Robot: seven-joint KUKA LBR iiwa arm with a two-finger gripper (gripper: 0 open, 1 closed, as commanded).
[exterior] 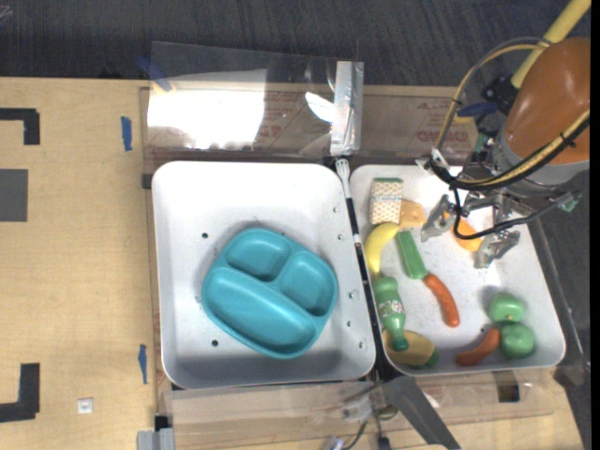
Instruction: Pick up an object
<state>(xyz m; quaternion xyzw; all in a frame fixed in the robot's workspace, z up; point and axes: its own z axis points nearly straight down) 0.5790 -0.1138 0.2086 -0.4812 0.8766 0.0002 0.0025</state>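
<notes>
My gripper [466, 232] hangs over the upper part of the right bin [548, 289], its two fingers [436, 221] spread apart and open. A small orange fruit [466, 230] lies in the gap between them; I cannot tell whether they touch it. Left of it lie a tan bun [411, 214], a cracker box [386, 195], a banana [378, 244] and a green vegetable [410, 254]. Lower in the bin are a red-orange chili [442, 300], a green bottle [391, 312], two green apples [506, 307] and a red pepper [478, 348].
The left bin [187, 195] holds a teal divided plate [270, 291]. A clear plastic sheet [253, 111] lies behind the bins. The arm's orange band [548, 97] and cables loom over the right bin's far corner.
</notes>
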